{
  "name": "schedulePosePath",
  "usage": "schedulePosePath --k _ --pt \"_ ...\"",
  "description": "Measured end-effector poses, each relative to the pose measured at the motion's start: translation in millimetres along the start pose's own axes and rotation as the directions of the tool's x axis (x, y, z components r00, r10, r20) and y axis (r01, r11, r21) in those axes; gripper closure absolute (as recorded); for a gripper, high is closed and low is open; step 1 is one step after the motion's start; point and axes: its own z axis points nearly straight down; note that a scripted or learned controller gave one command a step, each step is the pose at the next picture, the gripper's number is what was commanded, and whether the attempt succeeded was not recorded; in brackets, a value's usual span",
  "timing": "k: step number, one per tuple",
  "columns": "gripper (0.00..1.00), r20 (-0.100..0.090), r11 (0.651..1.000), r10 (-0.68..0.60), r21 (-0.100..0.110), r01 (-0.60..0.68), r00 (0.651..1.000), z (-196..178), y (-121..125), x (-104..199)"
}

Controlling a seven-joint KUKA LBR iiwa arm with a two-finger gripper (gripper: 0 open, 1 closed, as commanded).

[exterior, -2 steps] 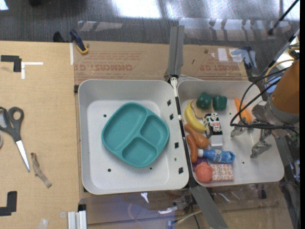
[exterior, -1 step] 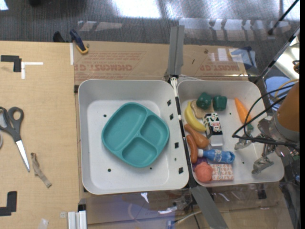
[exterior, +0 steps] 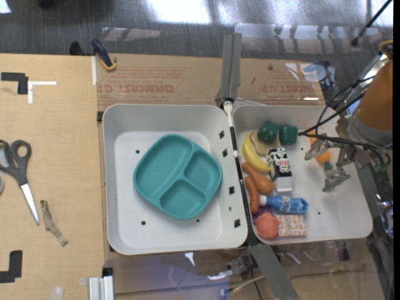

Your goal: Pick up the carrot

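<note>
Carrot (exterior: 251,191): orange, lying lengthwise in the right bin (exterior: 350,220), close against that bin's left wall, about midway along it; a second orange piece (exterior: 260,181) lies touching it on the right.
Pincer (exterior: 330,164): over the right half of the right bin, well apart from the carrot; 2 metal fingers (exterior: 315,149) spread apart, nothing between them. A small orange object (exterior: 324,156) sits just beside them, partly hidden.
Left bin (exterior: 119,186): holds 1 teal plate (exterior: 178,177) with 3 compartments.
Other contents, right bin: banana (exterior: 252,155), 2 green items (exterior: 277,133) near the far wall, black-and-white carton (exterior: 280,163), blue-labelled bottle (exterior: 286,204), pink ball (exterior: 267,225) at the near left corner.
Writing: cardboard (exterior: 162,83) along the worktop's far edge bears red print, reversed and too faint to read with confidence. Carton and bottle labels illegible.
Worktop (exterior: 56,161), left edge: scissors (exterior: 19,174).
</note>
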Motion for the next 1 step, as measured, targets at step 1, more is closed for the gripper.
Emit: schedulePosePath --k 1 --pt "0.00 0.000 1.000 -0.001 0.000 0.001 1.000 19.6 -5.5 -19.3"
